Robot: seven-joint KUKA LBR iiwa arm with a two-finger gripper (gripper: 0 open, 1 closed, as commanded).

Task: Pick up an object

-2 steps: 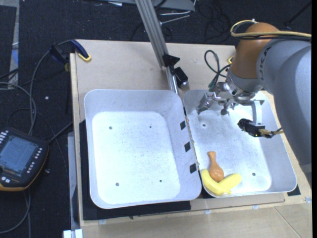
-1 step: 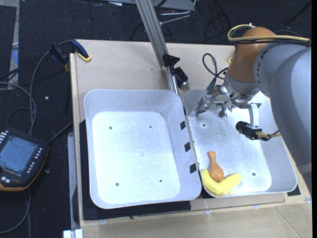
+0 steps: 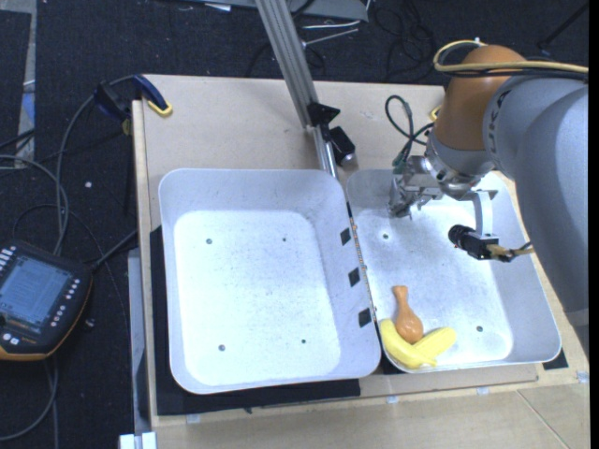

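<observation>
An orange drumstick-shaped toy point(image 3: 406, 318) lies in the right bin point(image 3: 473, 293) near its front left corner. It rests against a yellow banana point(image 3: 418, 346) that sits just in front of it. My gripper point(image 3: 404, 204) hangs over the back left part of the same bin, well behind both toys, with nothing visible in it. The grey arm with its orange band point(image 3: 468, 101) comes in from the right above it.
The left bin point(image 3: 253, 181) stands beside the right one, with black tags point(image 3: 354, 251) along the shared rim. A slanted aluminium pole point(image 3: 290, 54) rises behind the bins. A black cable end point(image 3: 468, 241) hangs from the wrist. A teach pendant point(image 3: 33, 293) lies on the floor at left.
</observation>
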